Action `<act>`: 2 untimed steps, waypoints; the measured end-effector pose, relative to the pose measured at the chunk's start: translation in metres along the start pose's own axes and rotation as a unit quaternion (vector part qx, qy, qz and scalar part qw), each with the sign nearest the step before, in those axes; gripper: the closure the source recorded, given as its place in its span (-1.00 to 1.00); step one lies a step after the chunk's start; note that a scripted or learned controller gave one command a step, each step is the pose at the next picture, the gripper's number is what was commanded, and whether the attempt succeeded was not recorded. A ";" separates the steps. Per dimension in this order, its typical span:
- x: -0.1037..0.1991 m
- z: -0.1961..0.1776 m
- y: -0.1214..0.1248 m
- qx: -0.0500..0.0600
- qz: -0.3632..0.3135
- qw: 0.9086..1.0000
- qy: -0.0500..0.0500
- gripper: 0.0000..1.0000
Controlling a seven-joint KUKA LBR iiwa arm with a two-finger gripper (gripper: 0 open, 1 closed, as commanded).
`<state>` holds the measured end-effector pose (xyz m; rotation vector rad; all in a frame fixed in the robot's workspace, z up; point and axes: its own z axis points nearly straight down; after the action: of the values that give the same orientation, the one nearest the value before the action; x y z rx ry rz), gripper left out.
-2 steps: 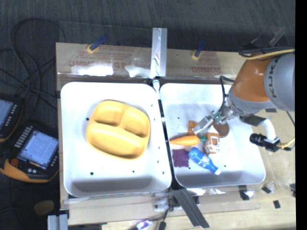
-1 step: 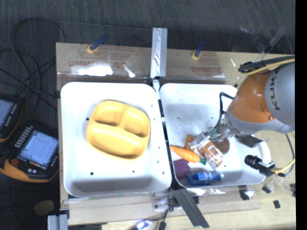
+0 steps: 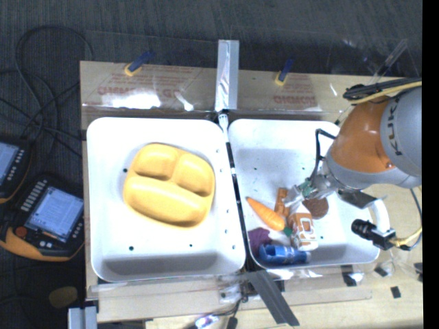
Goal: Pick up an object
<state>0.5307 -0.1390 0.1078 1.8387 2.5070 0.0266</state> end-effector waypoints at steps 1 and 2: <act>0.061 -0.120 0.046 0.017 -0.014 1.000 0.008 1.00; 0.061 -0.120 0.046 0.017 -0.014 1.000 0.008 -1.00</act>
<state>0.5514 -0.0661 0.2280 1.8233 2.5584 -0.0021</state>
